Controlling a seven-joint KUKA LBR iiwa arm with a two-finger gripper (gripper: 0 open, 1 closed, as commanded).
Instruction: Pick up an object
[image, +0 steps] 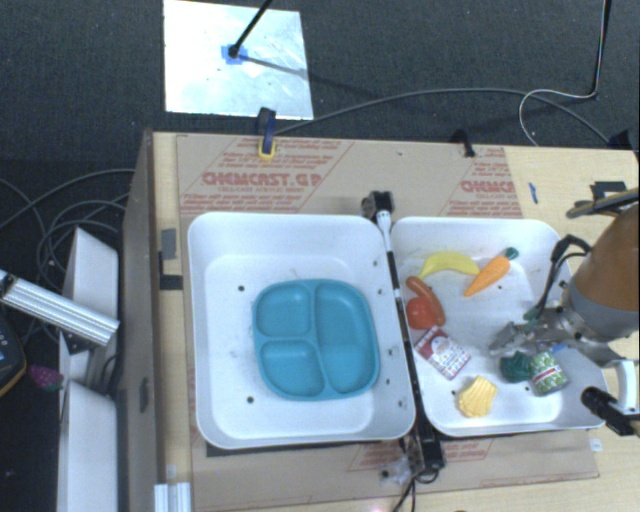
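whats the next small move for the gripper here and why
Probably a short straight descent onto the green object. The gripper hangs low in the right bin, just above that piece and the can beside it, with nothing seen between its fingers. The banana, carrot and corn lie farther off.

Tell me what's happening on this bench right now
A grey robot arm reaches in from the right over the right bin, its claw low among toy foods: a banana, a carrot, a red piece, a small packet, a yellow piece and a green item just beside the claw. Nothing looks lifted yet. The left bin holds a blue divided tray.
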